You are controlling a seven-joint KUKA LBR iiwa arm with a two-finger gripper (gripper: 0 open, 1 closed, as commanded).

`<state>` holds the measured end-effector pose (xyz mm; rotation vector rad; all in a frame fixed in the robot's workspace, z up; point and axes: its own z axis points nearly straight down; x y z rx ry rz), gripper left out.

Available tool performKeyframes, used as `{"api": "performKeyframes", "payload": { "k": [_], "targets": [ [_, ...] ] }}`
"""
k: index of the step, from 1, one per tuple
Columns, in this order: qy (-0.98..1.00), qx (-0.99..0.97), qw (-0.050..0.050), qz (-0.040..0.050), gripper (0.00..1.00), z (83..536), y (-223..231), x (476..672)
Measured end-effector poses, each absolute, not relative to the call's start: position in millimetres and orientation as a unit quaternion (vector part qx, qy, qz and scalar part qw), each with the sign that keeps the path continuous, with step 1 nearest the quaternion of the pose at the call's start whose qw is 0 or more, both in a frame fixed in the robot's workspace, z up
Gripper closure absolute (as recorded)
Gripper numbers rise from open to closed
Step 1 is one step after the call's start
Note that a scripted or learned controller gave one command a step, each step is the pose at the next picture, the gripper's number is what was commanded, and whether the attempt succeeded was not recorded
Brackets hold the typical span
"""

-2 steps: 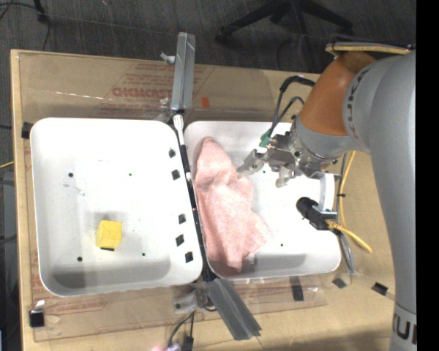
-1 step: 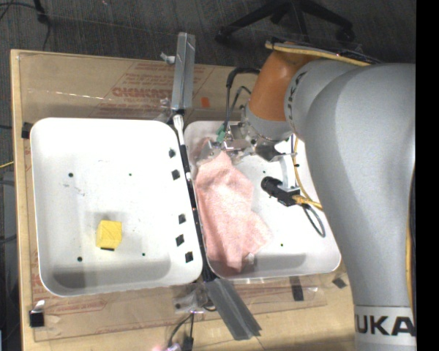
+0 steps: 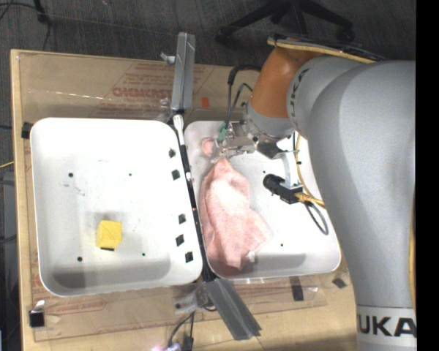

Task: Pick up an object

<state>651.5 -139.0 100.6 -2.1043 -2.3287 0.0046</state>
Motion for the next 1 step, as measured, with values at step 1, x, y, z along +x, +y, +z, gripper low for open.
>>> {"api": "performKeyframes", "payload": {
  "k": [1],
  "targets": [
    [-0.738, -0.675, 0.000, 0.0002, 1.00, 233.0, -100.6, 657.2]
  ]
}}
